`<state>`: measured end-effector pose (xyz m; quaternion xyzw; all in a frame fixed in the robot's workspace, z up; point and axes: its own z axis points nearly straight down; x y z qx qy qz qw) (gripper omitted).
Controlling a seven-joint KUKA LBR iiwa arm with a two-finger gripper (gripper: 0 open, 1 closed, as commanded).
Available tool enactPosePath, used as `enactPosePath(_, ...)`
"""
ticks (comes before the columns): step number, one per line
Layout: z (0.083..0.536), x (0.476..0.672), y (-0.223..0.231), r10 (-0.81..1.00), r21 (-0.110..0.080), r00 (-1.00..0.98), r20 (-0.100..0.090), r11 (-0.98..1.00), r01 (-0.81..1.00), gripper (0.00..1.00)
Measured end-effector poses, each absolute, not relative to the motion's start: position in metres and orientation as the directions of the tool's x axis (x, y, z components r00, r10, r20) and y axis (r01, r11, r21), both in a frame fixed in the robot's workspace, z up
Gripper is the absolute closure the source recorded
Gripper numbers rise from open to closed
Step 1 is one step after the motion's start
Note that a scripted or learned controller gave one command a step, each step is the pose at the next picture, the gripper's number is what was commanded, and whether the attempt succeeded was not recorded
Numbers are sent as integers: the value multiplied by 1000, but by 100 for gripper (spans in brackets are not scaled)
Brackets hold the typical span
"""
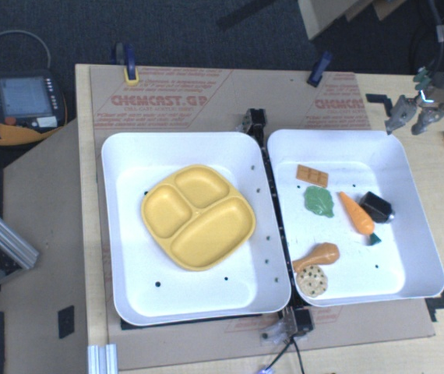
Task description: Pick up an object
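Camera view: nothing picked yet, by the look of it. Claw hanging spread and empty above the right bin's top-right corner, off past the rim. All candidates lying in that bin: cracker, broccoli, carrot, black block, drumstick, cookie. Yellow plate sitting in left bin. Remaining: reaching in, descending, gripping, lifting.
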<state>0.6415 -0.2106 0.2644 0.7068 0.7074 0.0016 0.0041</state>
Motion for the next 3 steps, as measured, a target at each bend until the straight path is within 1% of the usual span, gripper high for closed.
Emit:
enactPosePath(1,259,652,-157,1000,0,-4,0,4,1000,100)
enactPosePath(3,259,655,-60,1000,-1,-3,0,3,1000,100)
